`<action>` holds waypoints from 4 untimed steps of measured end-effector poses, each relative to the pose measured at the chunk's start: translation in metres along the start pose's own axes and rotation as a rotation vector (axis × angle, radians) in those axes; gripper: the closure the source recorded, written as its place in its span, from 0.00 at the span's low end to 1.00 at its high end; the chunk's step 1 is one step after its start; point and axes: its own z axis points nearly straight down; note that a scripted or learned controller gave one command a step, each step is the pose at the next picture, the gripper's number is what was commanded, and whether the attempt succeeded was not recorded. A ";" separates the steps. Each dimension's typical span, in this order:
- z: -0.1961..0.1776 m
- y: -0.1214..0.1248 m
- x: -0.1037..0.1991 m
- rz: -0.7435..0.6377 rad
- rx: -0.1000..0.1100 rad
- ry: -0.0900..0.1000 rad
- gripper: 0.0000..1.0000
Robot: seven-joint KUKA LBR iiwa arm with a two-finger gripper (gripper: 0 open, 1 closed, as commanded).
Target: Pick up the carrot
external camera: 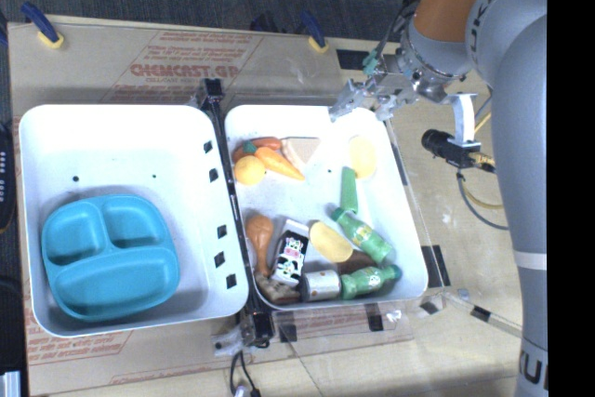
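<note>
Even bright light, soft shadows, white bins [112, 121] glaring, slight blur

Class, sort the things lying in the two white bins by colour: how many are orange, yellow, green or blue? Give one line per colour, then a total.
Orange: 2, the carrot and a second orange piece
Yellow: 3, a lemon, a pale disc, a pale lump
Green: 3, all bottles
Blue: 1, the tray
Total: 9

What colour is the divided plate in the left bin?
The divided plate is light blue, seen best in the camera view.
</note>
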 end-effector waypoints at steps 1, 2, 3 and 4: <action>0.116 0.010 0.088 -0.040 0.011 0.003 0.00; 0.142 0.004 0.085 0.204 -0.018 0.005 0.00; 0.141 -0.015 0.087 0.272 -0.032 0.001 0.00; 0.127 -0.011 0.091 0.261 -0.036 0.006 1.00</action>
